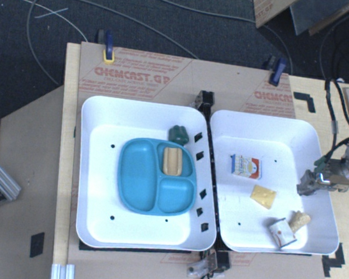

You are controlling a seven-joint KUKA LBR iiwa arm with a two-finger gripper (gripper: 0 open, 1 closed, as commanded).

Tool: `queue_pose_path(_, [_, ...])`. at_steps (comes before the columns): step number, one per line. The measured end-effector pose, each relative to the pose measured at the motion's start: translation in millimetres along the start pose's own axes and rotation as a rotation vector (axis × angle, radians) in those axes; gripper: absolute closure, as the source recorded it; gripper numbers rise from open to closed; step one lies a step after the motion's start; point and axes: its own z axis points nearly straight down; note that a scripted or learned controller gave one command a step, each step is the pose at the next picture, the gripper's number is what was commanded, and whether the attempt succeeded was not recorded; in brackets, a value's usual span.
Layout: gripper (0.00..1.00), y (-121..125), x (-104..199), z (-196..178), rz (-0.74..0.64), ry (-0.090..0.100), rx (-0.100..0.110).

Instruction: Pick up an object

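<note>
Nearest the camera, at the lower edge of the right bin [320, 202], a small grey and white carton [282, 232] is seen lying tilted, with a tan crumpled piece [300, 220] just beside it; both sit against the bin's sloping wall, probably where they slid to rest. A little farther in, a yellow wedge-shaped block [263, 196] lies on the floor of the same bin, and beyond it a small white and blue packet with an orange edge [246, 167] is laid flat. Any of these could serve as the object to be picked; none is held.

The gripper [315, 180] is seen at the right rim of this bin, apart from all four items. It is judged to be at the start of an approach. The state of its closure cannot be told from this view.

In the left bin [89, 176], a blue divided tray [136, 175] is placed centrally. In its upper right compartment a tan, bread-like block [172, 160] is laid. Farther still, a dark green object [179, 134] rests on the bin floor, touching the tray's far edge.
</note>
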Motion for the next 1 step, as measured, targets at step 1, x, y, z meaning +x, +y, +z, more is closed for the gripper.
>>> queue_pose_path(1, [1.00,-5.0,56.3,0.5,-0.001,0.000,0.002])
